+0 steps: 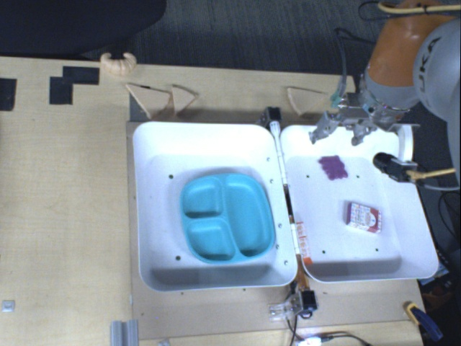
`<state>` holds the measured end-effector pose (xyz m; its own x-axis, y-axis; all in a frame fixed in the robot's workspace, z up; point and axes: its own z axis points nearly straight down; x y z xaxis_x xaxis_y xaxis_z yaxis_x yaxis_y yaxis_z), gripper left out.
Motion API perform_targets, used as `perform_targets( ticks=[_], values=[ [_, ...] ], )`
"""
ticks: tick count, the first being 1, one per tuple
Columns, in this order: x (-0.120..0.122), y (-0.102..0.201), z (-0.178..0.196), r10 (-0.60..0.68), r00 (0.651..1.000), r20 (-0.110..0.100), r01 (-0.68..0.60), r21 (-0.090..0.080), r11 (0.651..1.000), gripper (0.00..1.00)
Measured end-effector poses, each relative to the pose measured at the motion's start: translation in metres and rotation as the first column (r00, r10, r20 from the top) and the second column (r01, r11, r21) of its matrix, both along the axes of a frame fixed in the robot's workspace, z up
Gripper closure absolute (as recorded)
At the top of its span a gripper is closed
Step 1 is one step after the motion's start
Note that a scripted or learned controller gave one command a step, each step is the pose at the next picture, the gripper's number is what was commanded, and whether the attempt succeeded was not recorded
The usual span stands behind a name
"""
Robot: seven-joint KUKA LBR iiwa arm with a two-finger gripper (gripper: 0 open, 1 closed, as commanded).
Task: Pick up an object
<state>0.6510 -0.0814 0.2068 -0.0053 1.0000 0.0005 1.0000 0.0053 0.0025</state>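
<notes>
We see the gripper spread open, holding nothing. The purple object lies just below it, the red packet farther below.

purple scrap | flat, right bin, upper middle | red-white packet | flat, nearer front-right

Pale wood bench fills the left and bottom. Black squares mark its upper left corner, one more at the left edge. Dark grey carpet runs beyond the far edge. A big dark rounded shape sits at top left over the floor. Small tan knob on the bench's far edge. Thin wooden triangular props stand behind the bins. Cables and a clip at the near edge. Light is even, soft, no hard shadows.
</notes>
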Motion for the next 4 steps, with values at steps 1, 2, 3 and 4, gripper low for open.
perform_targets(
  ticks=[1,2,3,4],
  values=[
    [-0.008,-0.02,-0.119,-0.002,1.0,0.006,0.002,-0.001,1.0,0.0],
    [-0.006,-0.02,-0.106,0.0,1.0,0.012,0.0,-0.003,1.0,1.0],
    [0.019,-0.088,-0.081,-0.002,1.0,0.003,0.002,-0.003,1.0,1.0],
    [0.019,-0.087,-0.082,-0.001,1.0,0.003,0.001,-0.001,1.0,0.0]
  ],
)
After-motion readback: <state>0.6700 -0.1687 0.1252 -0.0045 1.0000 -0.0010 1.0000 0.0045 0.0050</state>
